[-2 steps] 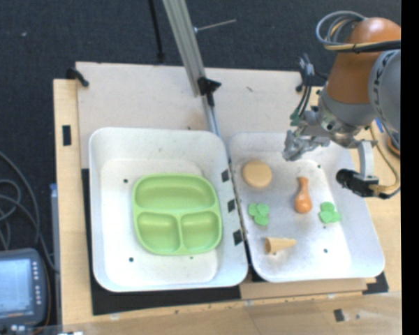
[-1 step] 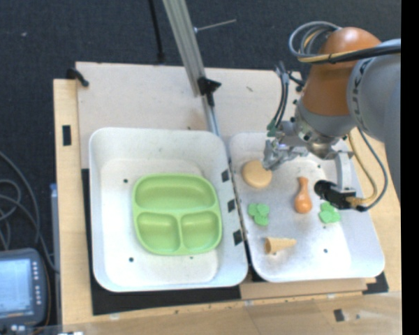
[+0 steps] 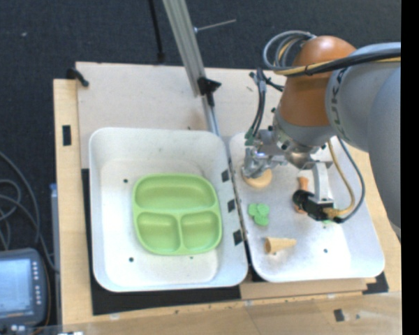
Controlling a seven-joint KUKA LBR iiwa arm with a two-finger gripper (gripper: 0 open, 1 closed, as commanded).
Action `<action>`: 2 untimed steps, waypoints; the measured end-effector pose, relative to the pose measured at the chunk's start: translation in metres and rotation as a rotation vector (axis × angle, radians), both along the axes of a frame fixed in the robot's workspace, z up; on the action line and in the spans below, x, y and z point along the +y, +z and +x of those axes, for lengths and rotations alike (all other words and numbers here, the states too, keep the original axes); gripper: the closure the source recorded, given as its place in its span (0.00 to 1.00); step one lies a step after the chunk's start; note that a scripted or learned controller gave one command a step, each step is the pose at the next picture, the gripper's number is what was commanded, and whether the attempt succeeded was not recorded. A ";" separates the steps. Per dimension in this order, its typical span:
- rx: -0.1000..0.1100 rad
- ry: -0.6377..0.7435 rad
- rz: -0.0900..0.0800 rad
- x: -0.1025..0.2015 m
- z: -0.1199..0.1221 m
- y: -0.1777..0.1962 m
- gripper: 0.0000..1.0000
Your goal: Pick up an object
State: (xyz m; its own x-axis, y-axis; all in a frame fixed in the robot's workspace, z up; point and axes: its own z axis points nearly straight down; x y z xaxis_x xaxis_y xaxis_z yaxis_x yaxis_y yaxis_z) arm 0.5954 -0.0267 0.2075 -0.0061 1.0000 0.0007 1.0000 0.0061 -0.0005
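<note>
- Right now the gripper [image 3: 255, 165] sits low in the right bin [image 3: 356, 257], just over a tan bun-shaped toy [image 3: 259, 180] near the divider; whether it pinches the toy, I cannot tell.
- Likely light, rigid, smooth plastic: take it across its rounded sides.

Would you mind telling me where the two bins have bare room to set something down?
Left bin: a bare strip all round the green tray, widest along its left. Right bin: free at the near right corner, beyond the cone. Crowded at its far left, where the gripper, tan piece and green piece sit.
</note>
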 end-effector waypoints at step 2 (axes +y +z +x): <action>-0.001 0.002 0.002 0.098 -0.043 0.017 1.00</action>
